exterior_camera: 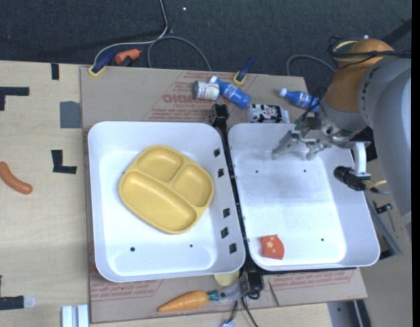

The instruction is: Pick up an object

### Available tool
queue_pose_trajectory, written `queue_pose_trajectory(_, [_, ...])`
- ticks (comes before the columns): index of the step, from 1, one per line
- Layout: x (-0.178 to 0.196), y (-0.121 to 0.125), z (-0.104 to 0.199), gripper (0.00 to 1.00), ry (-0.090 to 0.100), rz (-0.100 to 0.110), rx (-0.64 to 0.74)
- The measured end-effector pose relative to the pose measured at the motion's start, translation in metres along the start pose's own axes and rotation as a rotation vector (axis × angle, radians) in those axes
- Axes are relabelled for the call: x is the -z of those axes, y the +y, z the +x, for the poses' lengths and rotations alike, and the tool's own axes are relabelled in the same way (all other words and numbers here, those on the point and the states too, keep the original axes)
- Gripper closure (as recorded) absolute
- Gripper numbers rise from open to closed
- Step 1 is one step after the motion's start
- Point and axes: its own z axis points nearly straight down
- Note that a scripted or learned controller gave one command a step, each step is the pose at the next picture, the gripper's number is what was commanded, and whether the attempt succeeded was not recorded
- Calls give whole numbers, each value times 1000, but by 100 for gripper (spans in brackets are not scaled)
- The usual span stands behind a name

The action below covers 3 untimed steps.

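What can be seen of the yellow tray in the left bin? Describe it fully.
The yellow tray looks like smooth plastic, rounded at the corners and divided into three compartments: one long, two smaller. It lies flat and right side up, turned at an angle, on the floor of the left bin, apart from its walls. Nothing sits in it.

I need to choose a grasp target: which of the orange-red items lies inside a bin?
The red-orange block, in the right bin near its front edge. The sausage and carrot lie outside the bins.
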Motion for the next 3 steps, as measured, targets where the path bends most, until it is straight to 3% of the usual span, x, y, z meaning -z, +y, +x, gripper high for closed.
queue_pose_trajectory(1, [-15,-79,48,0,3,-3,6])
queue_pose_trajectory(2, [-18,-1,90,0,5,-7,12])
queue_pose_trajectory(3, [-15,13,82,0,5,0,8])
